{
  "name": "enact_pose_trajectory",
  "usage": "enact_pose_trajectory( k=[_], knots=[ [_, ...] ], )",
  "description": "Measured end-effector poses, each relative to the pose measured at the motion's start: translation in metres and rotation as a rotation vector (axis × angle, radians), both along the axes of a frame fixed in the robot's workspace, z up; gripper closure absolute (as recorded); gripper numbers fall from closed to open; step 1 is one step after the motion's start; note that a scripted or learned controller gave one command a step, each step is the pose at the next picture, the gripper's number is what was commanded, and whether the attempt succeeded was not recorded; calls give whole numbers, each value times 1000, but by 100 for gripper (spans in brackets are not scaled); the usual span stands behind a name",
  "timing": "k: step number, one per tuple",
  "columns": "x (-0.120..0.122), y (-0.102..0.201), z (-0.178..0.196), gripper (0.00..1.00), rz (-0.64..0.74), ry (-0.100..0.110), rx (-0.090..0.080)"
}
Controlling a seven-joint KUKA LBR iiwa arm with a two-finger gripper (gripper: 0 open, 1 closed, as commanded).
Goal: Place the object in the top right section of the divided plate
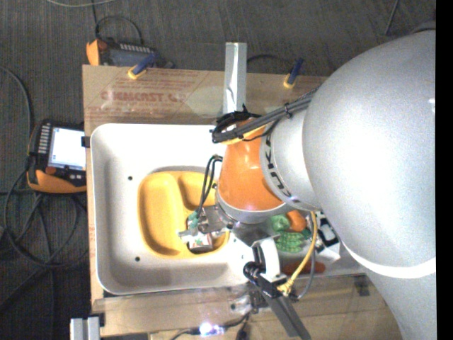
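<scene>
The yellow divided plate (159, 211) lies in the left white bin (113, 183), a little toward 4 o'clock from that bin's middle. Its ridges split it into sections; one ridge shows near the plate's 1 o'clock part, beside the arm. At the plate's 4 o'clock rim sits a small object (199, 241) with white, red and green patches, too small and too crowded by the tool to name. It looks to be touching the plate's lower right area, but whether it rests on the plate or hangs just above it cannot be told.

The tool (202, 225) reaches down from 3 o'clock right over that object, with dark cables running up along it to the orange band (244, 179) of the arm. Whether the tool is open, closed or gripping anything cannot be told, since the wrist and cables cover it.

The big grey arm (368, 168) fills the 3 o'clock side and hides most of the right bin; in the gap below the orange band, green (287, 238) and orange items show, with something red at 5 o'clock of them.

The bins stand on a bench (141, 94) topped with brown board, held by blue clamps (140, 66) at 12 o'clock. At 9 o'clock, off the bench, a handheld pendant (58, 156) with a lit screen lies on the floor.
</scene>
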State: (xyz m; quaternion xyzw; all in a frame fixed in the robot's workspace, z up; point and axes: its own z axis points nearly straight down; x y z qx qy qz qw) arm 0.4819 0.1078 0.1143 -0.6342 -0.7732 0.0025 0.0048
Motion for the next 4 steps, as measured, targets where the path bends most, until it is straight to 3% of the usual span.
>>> enact_pose_trajectory(
  k=[1,2,3,4],
  knots=[
    [1,-78,67,100,1,-5,-5],
    [1,-51,110,100,197,-3,-3],
    [0,-1,68,100,686,0,3],
    [0,-2,68,0,685,-1,4]
  ],
)
